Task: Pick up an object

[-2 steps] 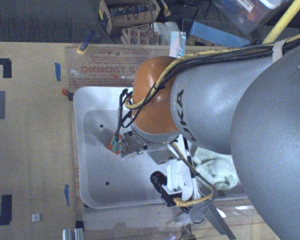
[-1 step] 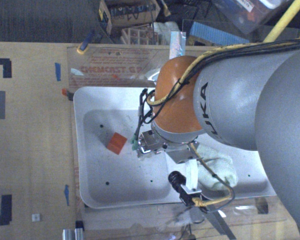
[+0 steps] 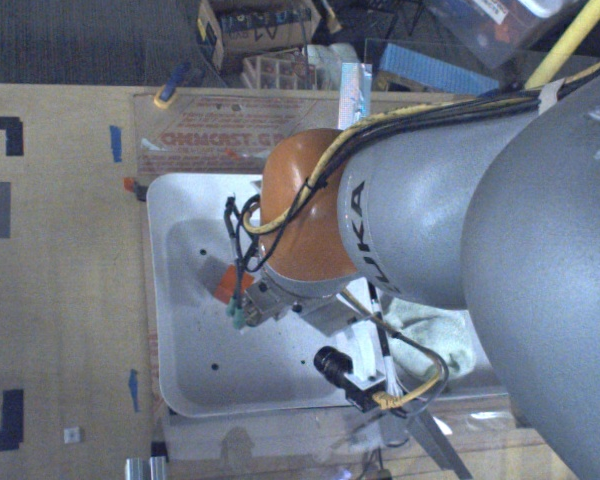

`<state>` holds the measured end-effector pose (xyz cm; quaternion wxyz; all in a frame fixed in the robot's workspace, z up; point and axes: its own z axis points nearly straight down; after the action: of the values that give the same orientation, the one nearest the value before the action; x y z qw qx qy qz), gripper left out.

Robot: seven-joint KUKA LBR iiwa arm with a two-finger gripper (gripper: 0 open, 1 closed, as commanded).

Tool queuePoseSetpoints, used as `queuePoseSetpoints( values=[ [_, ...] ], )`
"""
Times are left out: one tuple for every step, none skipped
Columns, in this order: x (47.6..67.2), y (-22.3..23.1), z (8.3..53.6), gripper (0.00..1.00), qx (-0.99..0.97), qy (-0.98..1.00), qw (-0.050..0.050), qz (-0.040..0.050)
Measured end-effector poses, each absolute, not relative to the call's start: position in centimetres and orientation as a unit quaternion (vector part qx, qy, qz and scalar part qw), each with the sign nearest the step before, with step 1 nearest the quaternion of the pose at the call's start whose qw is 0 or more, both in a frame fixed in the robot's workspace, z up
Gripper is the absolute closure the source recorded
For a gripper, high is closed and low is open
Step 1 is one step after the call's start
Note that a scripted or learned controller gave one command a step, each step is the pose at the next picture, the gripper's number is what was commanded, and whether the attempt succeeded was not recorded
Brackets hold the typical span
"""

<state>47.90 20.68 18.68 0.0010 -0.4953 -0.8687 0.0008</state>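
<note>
End effector beside orange object (bin)

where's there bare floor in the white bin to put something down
Bare floor runs along the white bin's left wall and across its lower left, between that wall and the near rim. It is crowded at the centre: the claw hangs right by an orange object, and the arm and a pale cloth cover the right side.

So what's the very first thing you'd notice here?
The huge grey robot arm with its shiny orange band, reaching in from the right and covering much of the white bin. Next, the small orange thing in the bin, right by the arm's tip. A pale cloth peeks out under the arm near the bin's right side.
</note>
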Motion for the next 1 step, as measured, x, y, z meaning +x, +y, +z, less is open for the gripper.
queuePoseSetpoints(
  values=[
    [47.93, 21.65, 14.57, 1.0, -0.249, -0.969, 0.001, -0.0001]
  ],
)
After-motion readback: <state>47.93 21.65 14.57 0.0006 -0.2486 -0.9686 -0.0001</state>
